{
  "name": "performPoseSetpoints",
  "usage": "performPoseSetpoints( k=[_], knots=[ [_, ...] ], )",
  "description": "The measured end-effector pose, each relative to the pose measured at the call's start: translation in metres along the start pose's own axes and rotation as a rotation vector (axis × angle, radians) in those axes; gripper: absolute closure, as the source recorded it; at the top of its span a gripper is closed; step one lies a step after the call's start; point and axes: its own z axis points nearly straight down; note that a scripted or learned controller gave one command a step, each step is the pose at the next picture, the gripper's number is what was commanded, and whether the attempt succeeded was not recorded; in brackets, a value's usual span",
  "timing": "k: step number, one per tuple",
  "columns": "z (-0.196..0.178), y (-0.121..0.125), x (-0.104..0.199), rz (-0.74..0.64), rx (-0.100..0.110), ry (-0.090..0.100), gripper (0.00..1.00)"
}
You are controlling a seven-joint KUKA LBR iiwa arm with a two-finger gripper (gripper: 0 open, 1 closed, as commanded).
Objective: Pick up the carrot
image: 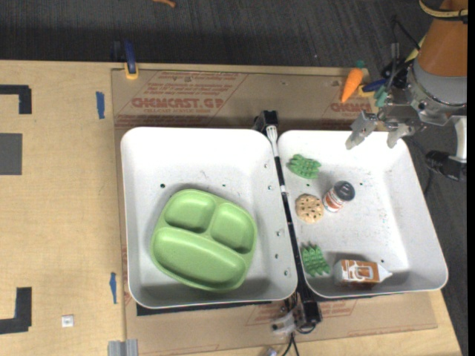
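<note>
Hovering above the right bin's (415, 199) far edge, the gripper (373, 133) is seen spread open and empty; the carrot (352, 84), just beyond that edge, remains to be grasped.

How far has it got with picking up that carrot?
Nothing looks done yet: the carrot lies on the cardboard behind the right bin, outside it. The tool hangs open over that bin's far edge, just short of the carrot, with nothing between its fingers. Reaching, closing and lifting remain.
</note>
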Motion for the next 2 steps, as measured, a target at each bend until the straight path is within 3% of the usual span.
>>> performPoseSetpoints(
  k=[1, 2],
  knots=[
    [-0.139, -0.019, -0.087, -0.139, -0.003, -0.003, 0.00],
    [-0.040, 0.015, -0.106, 0.175, 0.001, 0.000, 0.00]
  ],
)
